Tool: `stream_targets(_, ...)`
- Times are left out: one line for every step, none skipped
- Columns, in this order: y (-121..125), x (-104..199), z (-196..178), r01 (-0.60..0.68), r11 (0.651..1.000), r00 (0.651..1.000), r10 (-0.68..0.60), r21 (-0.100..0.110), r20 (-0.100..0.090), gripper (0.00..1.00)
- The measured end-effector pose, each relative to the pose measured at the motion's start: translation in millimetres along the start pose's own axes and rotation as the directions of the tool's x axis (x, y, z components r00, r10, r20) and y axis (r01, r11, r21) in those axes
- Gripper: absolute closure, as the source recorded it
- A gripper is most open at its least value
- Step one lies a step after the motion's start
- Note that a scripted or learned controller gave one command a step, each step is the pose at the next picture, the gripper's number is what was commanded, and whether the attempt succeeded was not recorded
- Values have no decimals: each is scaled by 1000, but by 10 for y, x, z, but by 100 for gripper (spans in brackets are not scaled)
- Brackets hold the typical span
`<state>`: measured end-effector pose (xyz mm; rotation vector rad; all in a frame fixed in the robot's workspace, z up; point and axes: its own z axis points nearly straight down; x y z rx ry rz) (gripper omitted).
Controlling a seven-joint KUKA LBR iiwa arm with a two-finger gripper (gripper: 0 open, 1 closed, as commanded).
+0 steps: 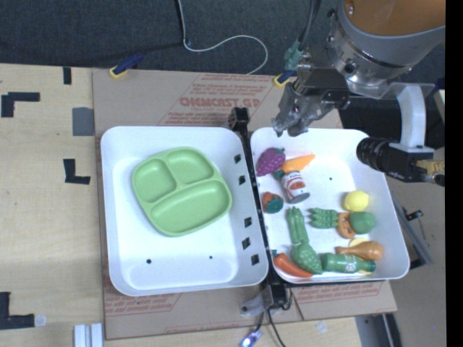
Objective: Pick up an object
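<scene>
The jaws hang over the back-left corner of the right bin (pixel 376 150), just above and behind the purple grapes (pixel 270 160). Their dark fingers (pixel 289 123) point down, close together at the tips, with nothing visible between them; whether they are fully closed cannot be told from this slant. The arm (pixel 383 20) reaches in from the right, its orange band above the wrist, so the jaws look poised for a descent onto the nearest toys, not carrying anything.

The likely targets lie right below: the grapes, knobbly and matte, touch a small carrot (pixel 302 162), and a little can (pixel 295 185) with a red label stands just beside both. Their crowding would make a clean pinch awkward.

Further out in the same bin lie other moulded plastic foods: a green corn cob (pixel 296 226), a yellow lemon (pixel 356 200), a round green fruit (pixel 362 222) and a green bottle (pixel 347 264) lying flat by the front wall. All look smooth, hard and light.

The left bin (pixel 116 194) holds a pale green tray (pixel 182 191) with three compartments, lying flat and askew. Both bins rest on brown cardboard (pixel 166 100) on the counter (pixel 43 194).
</scene>
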<state>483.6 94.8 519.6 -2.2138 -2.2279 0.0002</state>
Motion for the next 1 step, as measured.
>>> stream_targets(-10, -352, 1104, -9, 1000, 1000, 9, 12, 4, 100)
